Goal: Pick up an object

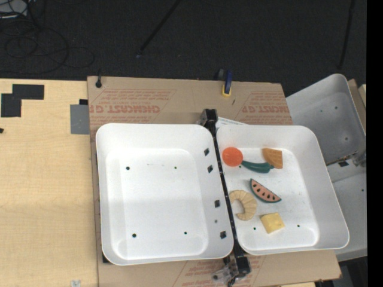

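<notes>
The right bin (323,160) holds several small toy foods. An orange-red ball (232,156) lies near its left wall. Beside it are a dark green curved piece (258,167) and an orange wedge (273,157). Lower down lie a watermelon slice (264,191), a tan croissant (244,204) and a yellow cheese block (272,222).
The left bin (108,160) sits beside the right one, with black clips (216,203) along the shared edge. Both rest on a cardboard sheet (155,103) on a wooden bench. A grey metal plate (326,103) stands at the right.
</notes>
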